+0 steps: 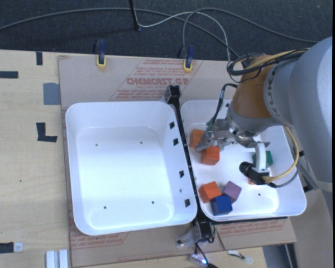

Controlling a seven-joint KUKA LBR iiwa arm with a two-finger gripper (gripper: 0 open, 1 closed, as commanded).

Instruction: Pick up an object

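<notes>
The pick looks under way, not finished: an orange block sits just under the end effector in the right bin, centre-right of frame. Whether it is pinched or lifted I cannot tell. The arm reaches in from the right, wrist bent downward.

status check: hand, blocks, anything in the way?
Hand low in right bin, at two orange blocks. Grasp unconfirmed. Orange block, purple block, blue block clustered near front edge, apart from hand.
</notes>
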